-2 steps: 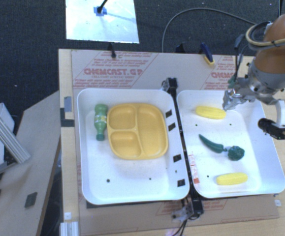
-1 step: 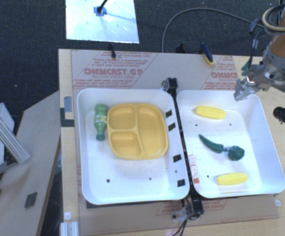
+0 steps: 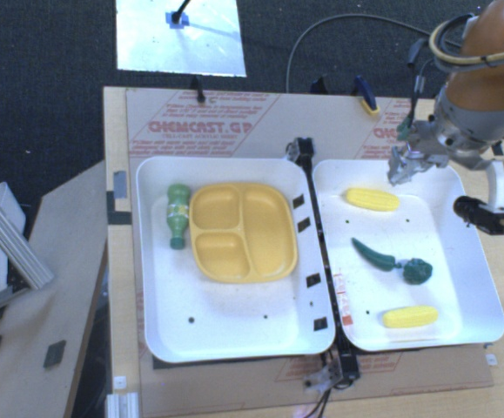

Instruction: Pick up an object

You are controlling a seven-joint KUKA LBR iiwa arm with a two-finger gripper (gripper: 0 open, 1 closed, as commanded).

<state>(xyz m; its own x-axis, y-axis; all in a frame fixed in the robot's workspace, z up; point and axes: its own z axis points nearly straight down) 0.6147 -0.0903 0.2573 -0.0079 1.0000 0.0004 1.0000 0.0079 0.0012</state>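
My gripper (image 3: 401, 172) hangs over the far edge of the right bin (image 3: 460, 259), just right of and above a yellow corn cob (image 3: 372, 200). Nothing shows between its fingers. A dark green pepper (image 3: 391, 261) lies in the middle of that bin. Another yellow corn piece (image 3: 410, 317) rests near the bin's front. In the left bin (image 3: 160, 320) sit a yellow divided plate (image 3: 239, 232) and a green bottle (image 3: 178, 215) lying at the plate's left.
A black clamp strip (image 3: 314, 233) runs between the two bins. A black part (image 3: 482, 214) sticks over the right bin's right rim. Cables and a blue clip (image 3: 366, 94) lie behind the bins on the board.
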